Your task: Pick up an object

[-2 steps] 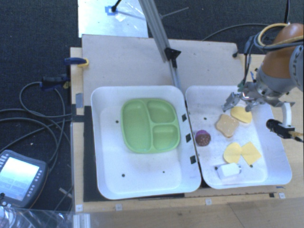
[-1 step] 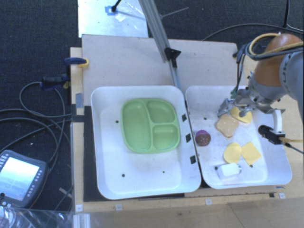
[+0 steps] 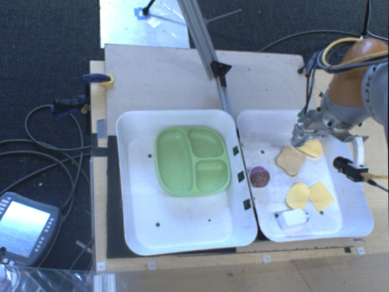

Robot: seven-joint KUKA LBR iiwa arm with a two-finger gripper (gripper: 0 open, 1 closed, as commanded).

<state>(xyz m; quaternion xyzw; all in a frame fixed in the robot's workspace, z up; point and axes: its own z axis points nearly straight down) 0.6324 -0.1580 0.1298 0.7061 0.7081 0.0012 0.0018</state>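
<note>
Right bin [image 3: 352,224]: hand [image 3: 300,137] over yellow wedge [image 3: 312,148].

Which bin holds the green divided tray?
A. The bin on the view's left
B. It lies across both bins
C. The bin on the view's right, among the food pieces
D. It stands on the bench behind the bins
A: the green divided tray lies flat inside the left bin, apart from the dividing wall, while the right bin holds the small food pieces, such as the toast slice.
</note>
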